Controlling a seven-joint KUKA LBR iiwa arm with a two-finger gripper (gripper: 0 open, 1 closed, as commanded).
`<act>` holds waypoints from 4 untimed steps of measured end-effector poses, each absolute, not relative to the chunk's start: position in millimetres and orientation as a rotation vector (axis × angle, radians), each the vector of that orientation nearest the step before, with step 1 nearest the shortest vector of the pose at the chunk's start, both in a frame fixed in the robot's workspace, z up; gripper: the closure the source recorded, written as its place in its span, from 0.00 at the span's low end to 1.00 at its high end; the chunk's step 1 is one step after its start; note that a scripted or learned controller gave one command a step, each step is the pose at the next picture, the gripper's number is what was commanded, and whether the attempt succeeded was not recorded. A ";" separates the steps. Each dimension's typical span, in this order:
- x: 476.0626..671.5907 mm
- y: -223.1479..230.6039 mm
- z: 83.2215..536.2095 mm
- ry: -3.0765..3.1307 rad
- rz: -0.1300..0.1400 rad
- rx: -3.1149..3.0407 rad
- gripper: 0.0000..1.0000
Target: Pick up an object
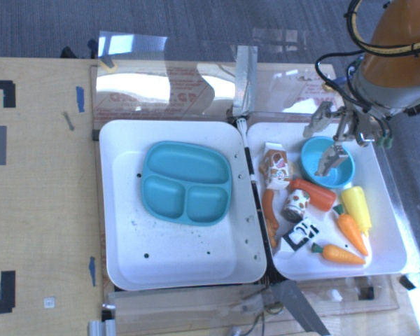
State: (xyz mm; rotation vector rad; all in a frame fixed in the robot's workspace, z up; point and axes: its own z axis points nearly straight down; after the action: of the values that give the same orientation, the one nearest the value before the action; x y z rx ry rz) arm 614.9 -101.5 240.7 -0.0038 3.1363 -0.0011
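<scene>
Figure: right bin (395, 254) during the pick attempt. My gripper (329, 161) hangs over the blue bowl (327, 164) at the bin's far end, my arm entering from the right; whether I am spread or shut cannot be told at this slant, and nothing is seen held. The bowl lies directly beneath me, so it is the nearest candidate. Just toward the near side lies the red cylinder (312, 193), long axis running left to right, with the yellow bottle (356, 207) beside it, axis running far to near. Two carrots (341, 255) rest near the bin's front right corner. A small carton (274, 164) stands left of the bowl against the divider between bins. The left bin (126, 250) carries a teal divided plate (186, 182). Open room, by my judgement, is scant: the bowl sits close to the far and right walls, and its neighbours crowd the near side, so a straight vertical descent looks safest
</scene>
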 end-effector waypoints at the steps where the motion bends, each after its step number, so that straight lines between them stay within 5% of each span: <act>1: 569.5 -96.0 130.8 3.120 -0.001 -0.274 0.00; 2: 590.0 -109.5 89.3 3.124 0.000 -0.200 0.00; 3: 632.8 -128.1 88.4 3.128 0.000 0.131 0.00; 4: 638.8 -122.8 88.2 3.122 -0.001 0.218 0.00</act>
State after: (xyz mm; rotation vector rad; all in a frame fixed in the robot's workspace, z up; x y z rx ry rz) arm 638.8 -122.8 88.2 0.2182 3.1225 -0.0012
